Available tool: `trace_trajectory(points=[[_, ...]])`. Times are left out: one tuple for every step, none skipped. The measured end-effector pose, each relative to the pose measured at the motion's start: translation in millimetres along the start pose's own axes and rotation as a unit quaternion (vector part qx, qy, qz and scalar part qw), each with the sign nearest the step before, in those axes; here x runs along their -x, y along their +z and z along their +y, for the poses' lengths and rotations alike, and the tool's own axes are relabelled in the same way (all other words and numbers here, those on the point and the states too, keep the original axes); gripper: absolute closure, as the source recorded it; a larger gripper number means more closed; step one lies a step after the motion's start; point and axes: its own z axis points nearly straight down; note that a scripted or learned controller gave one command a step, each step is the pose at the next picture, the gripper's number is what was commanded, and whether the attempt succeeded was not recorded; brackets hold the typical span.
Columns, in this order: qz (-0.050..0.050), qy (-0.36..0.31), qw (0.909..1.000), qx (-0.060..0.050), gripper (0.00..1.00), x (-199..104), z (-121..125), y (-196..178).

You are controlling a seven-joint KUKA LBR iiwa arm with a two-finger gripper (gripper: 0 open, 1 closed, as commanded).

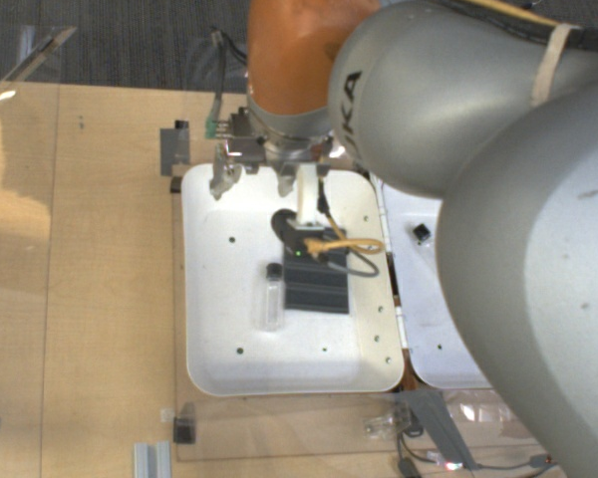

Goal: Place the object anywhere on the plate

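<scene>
Arm (458, 98) reaching in from the right, wrist pointing down over the far end of the left bin (209, 357). Gripper (251, 180) fingers apart, holding nothing. Clear black-capped tube (271, 302) lies mid-bin, apart from the gripper.

so the bench (80, 267) is pale wood with a bit of a sheen, and there's a soft bright patch (25, 182) of light reflecting on its left side. past the far edge the floor (110, 8) is dark grey carpet, kinda ribbed. a small dark bracket (174, 149) sits on the benchtop, and another little block (183, 428) sits nearer the front.
</scene>
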Motion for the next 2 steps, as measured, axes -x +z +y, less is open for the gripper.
trace_trajectory(points=[[0.001,-0.044,0.9990,0.002,0.00,11,27,164],[-0.001,-0.325,0.9458,-0.007,0.00,11,50,173]])
